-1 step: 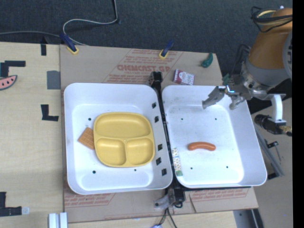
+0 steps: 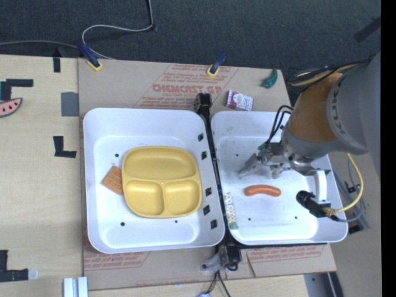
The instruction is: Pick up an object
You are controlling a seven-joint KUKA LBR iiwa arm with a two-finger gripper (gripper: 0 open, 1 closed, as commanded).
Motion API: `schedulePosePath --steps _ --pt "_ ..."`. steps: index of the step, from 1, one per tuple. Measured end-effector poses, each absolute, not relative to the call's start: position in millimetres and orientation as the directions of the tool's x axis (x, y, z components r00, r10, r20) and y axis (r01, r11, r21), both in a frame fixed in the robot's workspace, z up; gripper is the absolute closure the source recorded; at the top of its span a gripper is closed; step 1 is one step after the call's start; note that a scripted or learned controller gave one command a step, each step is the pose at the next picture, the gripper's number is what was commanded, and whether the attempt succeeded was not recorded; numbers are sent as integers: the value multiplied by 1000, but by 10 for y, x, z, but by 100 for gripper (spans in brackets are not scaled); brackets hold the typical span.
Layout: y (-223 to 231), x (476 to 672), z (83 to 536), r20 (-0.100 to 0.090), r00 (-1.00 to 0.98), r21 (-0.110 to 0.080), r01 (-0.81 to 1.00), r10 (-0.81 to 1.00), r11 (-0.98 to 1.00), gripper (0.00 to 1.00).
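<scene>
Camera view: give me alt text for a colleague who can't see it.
The arm's tool hovers in the right bin, just above a sausage lying on its floor. The left bin holds a yellow divided plate partly covering a tan cracker.

The two bins, the left bin (image 2: 99, 166) and the right bin (image 2: 272, 221), look like smooth white plastic with a soft sheen. In the left one, the yellow divided plate (image 2: 162, 181) is smooth plastic too, faintly glossy along its ridges, and the tan piece (image 2: 112, 179) beside it looks matt and slightly rough, like cork or cardboard. The sausage (image 2: 262, 191) in the right bin has a smooth, shiny orange skin. Under the bins lies a sheet of cardboard (image 2: 167, 88), matt brown with red print. The table (image 2: 31, 184) looks like pale wood grain. The arm's shell (image 2: 362, 113) is smooth matt grey, and the tool (image 2: 267, 161) looks metallic.
</scene>
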State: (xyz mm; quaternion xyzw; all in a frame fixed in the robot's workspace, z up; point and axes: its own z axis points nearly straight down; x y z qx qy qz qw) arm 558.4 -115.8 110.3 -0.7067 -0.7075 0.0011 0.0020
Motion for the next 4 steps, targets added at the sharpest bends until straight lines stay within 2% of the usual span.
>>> schedulePosePath --steps 1,2,3,4 --pt "-986 5494 861 -2 1 2 1000 1000 -1 0" --pt "-992 5500 960 -4 1 5 1000 1000 -1 100" --pt "-991 5499 958 -4 0 4 1000 1000 0 0" --pt "-970 5224 867 -2 -1 8 1000 1000 1 0"
